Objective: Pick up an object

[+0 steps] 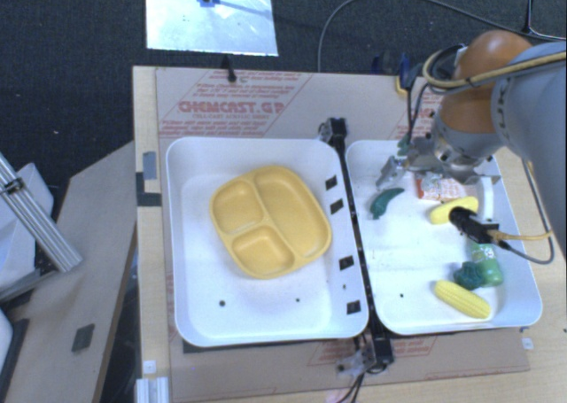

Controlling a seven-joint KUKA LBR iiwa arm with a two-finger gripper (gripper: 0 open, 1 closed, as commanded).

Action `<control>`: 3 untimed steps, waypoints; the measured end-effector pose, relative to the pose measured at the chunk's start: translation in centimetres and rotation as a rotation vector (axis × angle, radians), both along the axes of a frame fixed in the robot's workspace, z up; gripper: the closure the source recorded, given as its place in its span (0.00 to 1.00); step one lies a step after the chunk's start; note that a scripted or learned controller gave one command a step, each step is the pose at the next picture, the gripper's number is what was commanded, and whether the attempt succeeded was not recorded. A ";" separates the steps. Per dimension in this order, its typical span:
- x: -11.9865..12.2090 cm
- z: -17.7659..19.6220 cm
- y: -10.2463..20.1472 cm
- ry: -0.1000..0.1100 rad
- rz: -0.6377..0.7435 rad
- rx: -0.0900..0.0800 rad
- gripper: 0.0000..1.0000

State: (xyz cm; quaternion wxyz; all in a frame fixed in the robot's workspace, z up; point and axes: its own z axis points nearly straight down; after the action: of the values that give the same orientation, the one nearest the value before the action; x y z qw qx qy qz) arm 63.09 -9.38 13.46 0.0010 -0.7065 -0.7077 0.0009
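the grey arm (pixel 532 100) with its orange band reaches in from the right over the right bin (pixel 403 304), its gripper (pixel 423 162) low above the bin's far end. from this angle it cannot be told whether the gripper is wide or narrow, and nothing is seen held in it. a dark green toy vegetable (pixel 385 202) lies on the bin floor just below and to the left of the gripper. a red and white packet (pixel 440 189) sits directly under it, with a small yellow piece (pixel 444 213) just beside the packet on the near side. toward the bin's near right corner lie a green lump (pixel 478 274) and, touching or nearly touching it, a yellow corn cob (pixel 462 298). in the left bin (pixel 190 304), a yellow divided plate (pixel 268 220) rests alone near the middle, well apart from the gripper. beyond the bench (pixel 232 100), a square metal sheet (pixel 211 4) lies on the dark floor.
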 end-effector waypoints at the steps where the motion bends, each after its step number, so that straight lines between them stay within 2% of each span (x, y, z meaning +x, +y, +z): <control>1: -0.1 -5.2 0.0 0.000 -0.001 0.000 0.00; 2: 0.1 -3.8 0.0 -0.005 -0.001 -0.001 1.00; 3: -0.4 1.9 -0.7 -0.010 -0.002 -0.001 1.00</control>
State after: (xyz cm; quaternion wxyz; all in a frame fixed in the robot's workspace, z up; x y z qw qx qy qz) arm 62.66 -10.08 15.41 -0.0030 -0.7071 -0.7071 -0.0021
